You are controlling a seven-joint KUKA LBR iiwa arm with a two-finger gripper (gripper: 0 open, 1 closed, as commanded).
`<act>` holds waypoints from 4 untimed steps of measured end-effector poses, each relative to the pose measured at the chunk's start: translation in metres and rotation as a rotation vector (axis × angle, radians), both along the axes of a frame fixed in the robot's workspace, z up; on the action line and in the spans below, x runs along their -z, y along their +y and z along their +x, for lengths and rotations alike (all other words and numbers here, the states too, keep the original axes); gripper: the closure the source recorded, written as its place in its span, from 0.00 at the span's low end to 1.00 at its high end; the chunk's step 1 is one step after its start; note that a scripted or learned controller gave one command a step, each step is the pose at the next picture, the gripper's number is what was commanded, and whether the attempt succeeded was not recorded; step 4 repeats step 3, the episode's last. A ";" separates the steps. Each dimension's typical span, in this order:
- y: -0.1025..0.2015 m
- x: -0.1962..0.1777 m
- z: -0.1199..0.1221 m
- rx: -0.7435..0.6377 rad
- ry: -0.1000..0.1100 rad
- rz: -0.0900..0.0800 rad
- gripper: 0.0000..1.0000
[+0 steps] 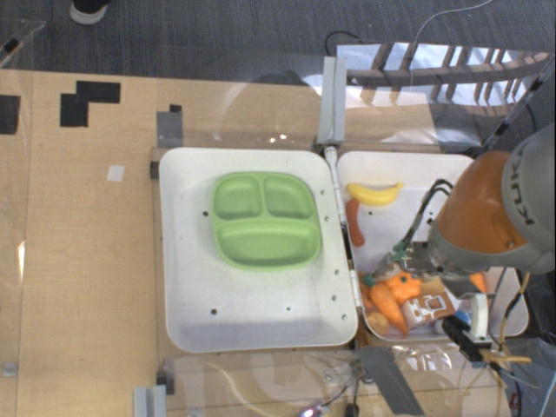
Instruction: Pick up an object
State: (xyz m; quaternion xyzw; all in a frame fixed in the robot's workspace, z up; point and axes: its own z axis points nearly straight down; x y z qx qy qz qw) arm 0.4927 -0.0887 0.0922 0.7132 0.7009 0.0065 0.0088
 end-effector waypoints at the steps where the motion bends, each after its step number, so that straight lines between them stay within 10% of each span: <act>1: 0.001 -0.010 0.002 -0.001 -0.006 0.000 1.00; 2: 0.081 -0.121 0.006 -0.039 0.015 0.004 1.00; 4: 0.081 -0.131 0.007 -0.045 0.012 0.004 1.00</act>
